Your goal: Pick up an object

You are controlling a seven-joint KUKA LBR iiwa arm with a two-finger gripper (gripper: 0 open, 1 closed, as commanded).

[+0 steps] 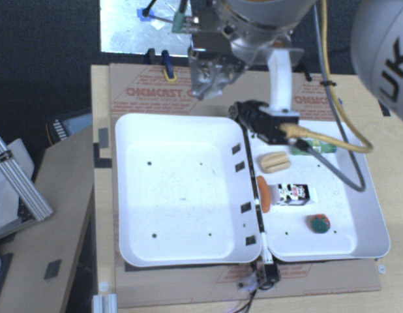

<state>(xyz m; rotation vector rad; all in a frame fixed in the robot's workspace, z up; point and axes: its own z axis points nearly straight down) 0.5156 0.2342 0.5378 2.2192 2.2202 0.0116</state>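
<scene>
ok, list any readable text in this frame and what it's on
"CHEMCAST" in red, on the brown sheet under the bins, left of the end effector; partly readable.
Red print on the same sheet at right: arm cuts it off, unreadable.
"UK", on the grey arm casing, cut by the frame edge.
Black-and-white packet in the right bin: print too small.

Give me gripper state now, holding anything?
Gripper: up above the far edge of the bins, no object seen between it; open or shut cannot be told.

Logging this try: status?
Gripper raised behind bins, fingers unclear. Carrot, bread-like piece, black-and-white box, green toy in right bin. Nothing blocking.
</scene>
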